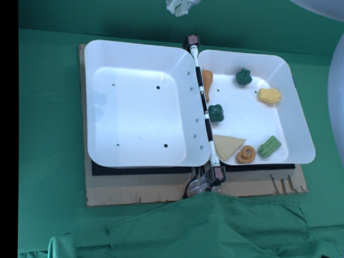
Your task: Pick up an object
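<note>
One camera looks down at a slant from above the near edge of the counter (48, 117), far enough back to take in both white bins whole. The left bin (141, 104) sits mid-frame, the right bin (279, 117) just beside it, and green cloth (215, 224) fills the foreground below them.

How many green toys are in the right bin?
3. One dark green toy near the far wall, another dark green toy by the divider, and a light green toy near the front right corner.
</note>
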Controlling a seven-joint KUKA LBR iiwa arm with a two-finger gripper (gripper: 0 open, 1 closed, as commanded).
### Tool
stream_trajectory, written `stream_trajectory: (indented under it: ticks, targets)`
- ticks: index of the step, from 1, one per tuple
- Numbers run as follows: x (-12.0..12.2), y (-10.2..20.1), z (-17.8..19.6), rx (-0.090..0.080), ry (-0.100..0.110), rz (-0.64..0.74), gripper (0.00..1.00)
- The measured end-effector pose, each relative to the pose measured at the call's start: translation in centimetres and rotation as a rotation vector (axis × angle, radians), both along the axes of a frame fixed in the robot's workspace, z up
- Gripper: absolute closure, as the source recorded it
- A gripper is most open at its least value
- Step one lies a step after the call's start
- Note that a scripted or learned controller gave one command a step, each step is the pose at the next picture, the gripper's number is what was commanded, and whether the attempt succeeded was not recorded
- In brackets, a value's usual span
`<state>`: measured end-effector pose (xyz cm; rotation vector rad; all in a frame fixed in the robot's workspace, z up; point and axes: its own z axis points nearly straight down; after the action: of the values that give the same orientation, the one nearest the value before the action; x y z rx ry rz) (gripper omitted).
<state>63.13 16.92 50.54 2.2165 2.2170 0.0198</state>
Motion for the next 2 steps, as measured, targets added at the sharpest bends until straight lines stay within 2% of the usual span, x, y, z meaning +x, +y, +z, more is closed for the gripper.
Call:
stream_trajectory:
  ticks: [1, 2]
  targets:
    - [5.9, -0.3, -4.7, -0.005, 0.008, -0.004, 1.00]
    - [1.7, -0.1, 0.4, -0.001, 0.004, 0.000, 1.00]
